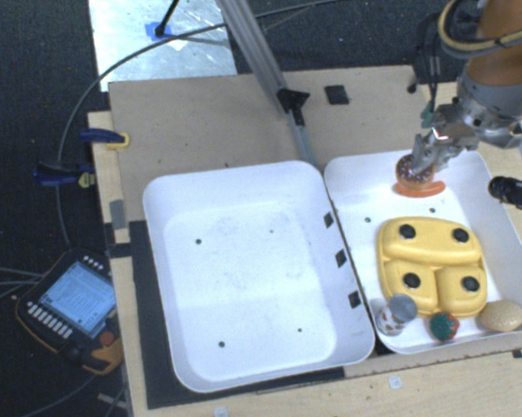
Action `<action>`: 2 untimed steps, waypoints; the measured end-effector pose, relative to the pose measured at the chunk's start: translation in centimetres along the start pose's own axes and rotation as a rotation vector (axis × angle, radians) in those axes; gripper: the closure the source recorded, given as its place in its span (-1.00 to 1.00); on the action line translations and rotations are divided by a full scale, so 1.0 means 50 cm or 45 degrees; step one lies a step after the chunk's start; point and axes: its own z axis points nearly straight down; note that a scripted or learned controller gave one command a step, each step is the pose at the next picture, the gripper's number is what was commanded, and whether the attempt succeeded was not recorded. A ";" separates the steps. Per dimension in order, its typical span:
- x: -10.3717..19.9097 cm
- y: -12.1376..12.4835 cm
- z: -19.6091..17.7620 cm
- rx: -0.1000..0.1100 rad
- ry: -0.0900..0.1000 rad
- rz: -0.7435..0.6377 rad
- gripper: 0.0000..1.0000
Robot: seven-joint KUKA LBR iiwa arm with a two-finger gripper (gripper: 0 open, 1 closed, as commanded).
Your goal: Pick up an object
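Note:
My gripper (419, 168) reaches down into the far end of the right bin (355, 203), right over a flat orange object (420, 187) that lies against the back wall. Closer to the front, a large yellow moulded piece with dark holes (433, 265) takes up the bin's middle. Along the front wall sit a small grey and white object (396, 314), a green and red ball (442, 325) and a tan rounded lump (501, 316).
The left bin (168, 261) stands beside the right one, joined by black clips (340, 258). A metal pole (254, 38) slants in from the top. A teach pendant (70, 306) and cables lie off the bench at left.

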 end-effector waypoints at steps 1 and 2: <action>0.101 -0.033 -0.016 0.001 0.002 -0.002 1.00; 0.191 -0.069 -0.020 0.003 0.001 0.000 1.00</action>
